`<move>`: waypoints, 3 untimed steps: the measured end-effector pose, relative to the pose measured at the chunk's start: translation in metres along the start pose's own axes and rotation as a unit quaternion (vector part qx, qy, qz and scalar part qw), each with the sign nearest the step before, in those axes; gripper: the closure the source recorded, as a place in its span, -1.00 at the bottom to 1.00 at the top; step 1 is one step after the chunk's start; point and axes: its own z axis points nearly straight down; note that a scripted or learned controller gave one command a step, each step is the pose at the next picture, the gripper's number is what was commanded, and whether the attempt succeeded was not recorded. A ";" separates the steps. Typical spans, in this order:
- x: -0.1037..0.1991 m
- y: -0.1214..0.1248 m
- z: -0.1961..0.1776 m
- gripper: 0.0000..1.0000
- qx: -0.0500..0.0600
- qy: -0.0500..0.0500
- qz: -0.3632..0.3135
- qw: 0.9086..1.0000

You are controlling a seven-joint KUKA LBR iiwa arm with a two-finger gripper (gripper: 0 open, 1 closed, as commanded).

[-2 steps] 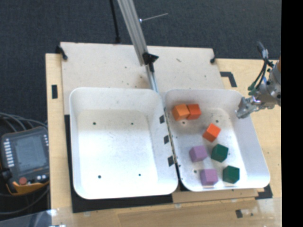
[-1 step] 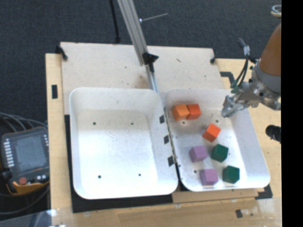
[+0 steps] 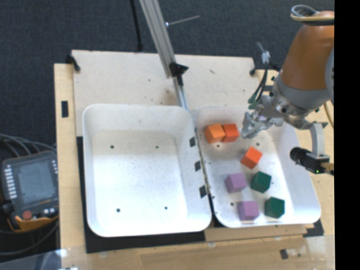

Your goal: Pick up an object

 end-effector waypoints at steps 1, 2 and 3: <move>0.055 0.002 0.001 1.00 0.001 0.000 0.000 1.000; 0.102 -0.004 0.022 1.00 0.001 0.000 0.000 1.000; 0.159 -0.013 0.022 1.00 0.001 0.000 0.000 1.000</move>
